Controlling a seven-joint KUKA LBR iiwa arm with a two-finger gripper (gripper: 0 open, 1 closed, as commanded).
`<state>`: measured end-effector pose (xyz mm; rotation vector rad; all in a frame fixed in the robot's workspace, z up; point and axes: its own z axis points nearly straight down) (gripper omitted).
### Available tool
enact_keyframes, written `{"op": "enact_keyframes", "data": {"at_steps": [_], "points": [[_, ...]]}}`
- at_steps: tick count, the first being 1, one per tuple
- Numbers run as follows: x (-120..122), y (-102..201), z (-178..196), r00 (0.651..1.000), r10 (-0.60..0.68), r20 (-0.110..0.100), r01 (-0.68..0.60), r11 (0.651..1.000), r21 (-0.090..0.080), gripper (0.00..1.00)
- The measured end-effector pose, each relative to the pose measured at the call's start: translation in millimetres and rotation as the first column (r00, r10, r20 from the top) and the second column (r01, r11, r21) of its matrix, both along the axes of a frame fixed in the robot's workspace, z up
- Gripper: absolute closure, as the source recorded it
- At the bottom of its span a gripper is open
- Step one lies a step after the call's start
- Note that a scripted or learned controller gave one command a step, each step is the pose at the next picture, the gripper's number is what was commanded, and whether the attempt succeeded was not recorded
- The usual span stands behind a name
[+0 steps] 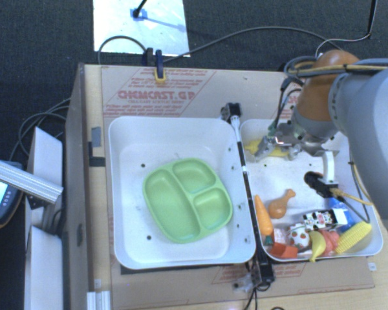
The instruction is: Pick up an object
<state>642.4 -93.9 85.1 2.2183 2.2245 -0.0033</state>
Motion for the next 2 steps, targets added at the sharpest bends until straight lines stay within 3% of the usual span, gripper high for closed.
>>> {"op": "enact_keyframes", "data": {"at_steps": [1, 2], "points": [[-85.5, -35.1, 1.5, 1.0, -0.002, 0.002, 0.002, 1.0, 0.001, 0.0], [-146.1, -5.9, -0.7, 1.0, -0.002, 0.002, 0.002, 1.0, 0.002, 0.0]]}}
